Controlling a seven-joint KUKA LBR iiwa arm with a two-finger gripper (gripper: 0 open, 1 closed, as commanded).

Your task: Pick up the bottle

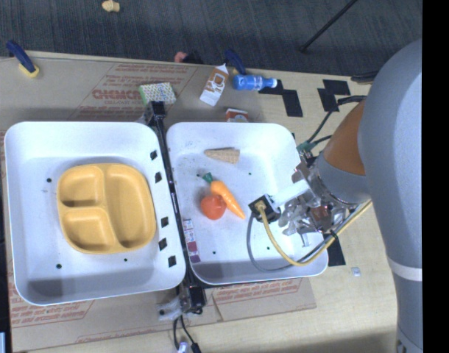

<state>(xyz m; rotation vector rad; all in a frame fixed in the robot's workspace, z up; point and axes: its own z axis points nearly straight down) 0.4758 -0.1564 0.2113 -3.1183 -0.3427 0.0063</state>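
1. Step in hand, by my reading: the approach. No grasp made yet, with the bottle (252, 83) lying untouched.
2. Bottle: small and blue with a pale cap end, lying on its side on the bench (77, 87). Outside both bins, just beyond the far rim of the right bin (224, 259). Just beside a small carton (214, 87).
3. Gripper (294, 223): low over the right bin's right side, near its wall, reaching in from the right. Well apart from the bottle. Spread or pressed together: cannot tell, with the mechanism a dark clutter from this angle and a yellow cable (272, 245) looping beneath it.
4. Inside the right bin: a carrot (228, 195) touching a tomato (213, 207), and a tan wedge (222, 154) farther back. None of these wanted.
5. Left bin (33, 160): a yellow divided plate (107, 206), of no concern to the task.
6. Next move, as a judgement: lift clear of the bin wall, travel toward the far edge of the bench, and pass over the rim to hover above the bottle.
7. Then align across the bottle's narrow width, not along its length, and descend to the bench surface before closing.
8. Risks: likely to roll when nudged, being round and on its side. Also likely to crowd the approach, the carton and the bin rim so near.
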